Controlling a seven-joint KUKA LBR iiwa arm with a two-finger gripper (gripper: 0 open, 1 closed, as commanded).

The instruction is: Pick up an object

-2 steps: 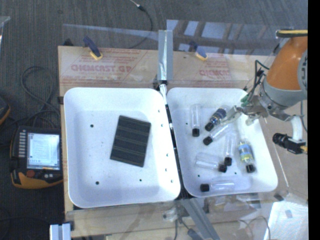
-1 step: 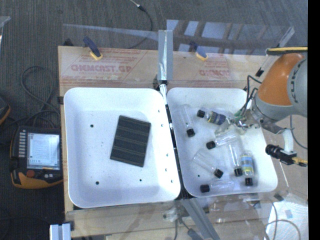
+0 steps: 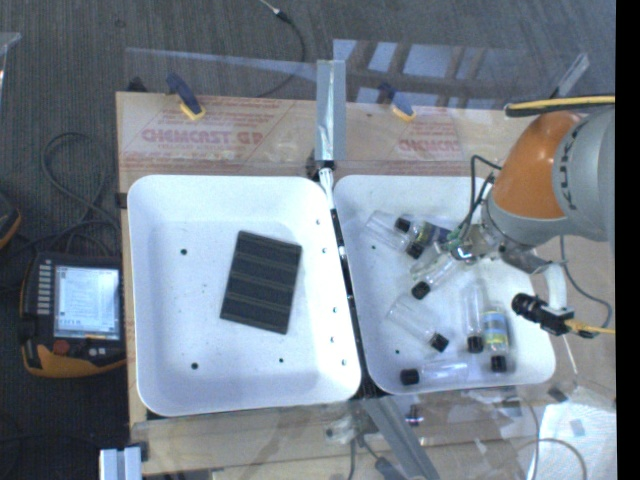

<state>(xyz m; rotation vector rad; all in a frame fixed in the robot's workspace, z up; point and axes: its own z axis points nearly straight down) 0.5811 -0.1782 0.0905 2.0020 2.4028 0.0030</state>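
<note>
Overhead view: a dark ribbed rectangular pad (image 3: pixel 261 281) lies in the left white bin (image 3: pixel 160 208); right of it, clear black-capped vials (image 3: pixel 432 278) lie scattered below the gripper (image 3: pixel 464 251).

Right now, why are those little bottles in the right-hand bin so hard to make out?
In the camera view, the clear vials nearly vanish against the white right bin, only their black caps showing; the picture is slightly soft, while the dark ridged block in the left bin stands out sharply by contrast.

The clear sheet (image 3: pixel 205 136) behind the bins bears mirrored red lettering, apparently "CHEMCAST GP".
</note>
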